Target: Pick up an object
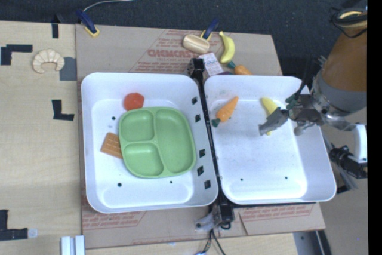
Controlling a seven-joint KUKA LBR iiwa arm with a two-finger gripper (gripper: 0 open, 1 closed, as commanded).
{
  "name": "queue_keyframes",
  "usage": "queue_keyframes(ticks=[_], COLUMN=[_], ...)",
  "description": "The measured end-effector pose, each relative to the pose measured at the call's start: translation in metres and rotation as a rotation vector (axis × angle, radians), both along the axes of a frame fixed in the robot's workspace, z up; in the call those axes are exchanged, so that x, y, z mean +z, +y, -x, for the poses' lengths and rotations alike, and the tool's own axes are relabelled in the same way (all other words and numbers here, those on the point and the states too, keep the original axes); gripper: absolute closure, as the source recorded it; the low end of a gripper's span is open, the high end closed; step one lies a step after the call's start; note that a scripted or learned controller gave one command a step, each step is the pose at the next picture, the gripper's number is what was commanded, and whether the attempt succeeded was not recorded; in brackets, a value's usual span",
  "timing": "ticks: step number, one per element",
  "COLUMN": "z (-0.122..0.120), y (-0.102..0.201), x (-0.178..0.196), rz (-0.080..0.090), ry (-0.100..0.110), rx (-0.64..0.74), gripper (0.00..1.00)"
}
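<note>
In the right bin (298, 188) an orange carrot (227, 109) with a green tip lies near the back left corner. A small yellow piece (268, 105) lies further right by the back wall. My gripper (282, 126) hangs over the bin just in front of the yellow piece, its fingers spread open with nothing between them. One grey finger (271, 122) points left, towards the carrot. The arm comes in over the bin's right rim.
The left bin (95, 188) holds a green divided plate (158, 141), a red round item (134, 100) and a tan cracker (111, 144). Behind the bins on the cardboard lie a bread roll (196, 42), a banana (227, 48) and a white packet (210, 63). A croissant (49, 61) sits far left.
</note>
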State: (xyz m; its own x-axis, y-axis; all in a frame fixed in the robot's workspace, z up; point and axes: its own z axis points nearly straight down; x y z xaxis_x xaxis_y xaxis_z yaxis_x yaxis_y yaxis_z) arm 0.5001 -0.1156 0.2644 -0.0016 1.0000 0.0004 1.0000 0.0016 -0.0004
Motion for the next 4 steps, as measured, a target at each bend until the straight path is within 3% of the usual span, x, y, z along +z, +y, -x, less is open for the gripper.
queue_keyframes(ticks=[1,2,3,4], z=[-0.117,-0.138,-0.149,-0.126], y=[-0.009,-0.069,-0.106,-0.081], x=[-0.048,-0.111,-0.177,-0.177], rz=[0.0,0.002,0.003,0.005], ry=[0.002,0.002,-0.004,-0.005], rx=[0.001,-0.002,0.0,-0.001], gripper=[0.0,0.0,0.0,0.0])
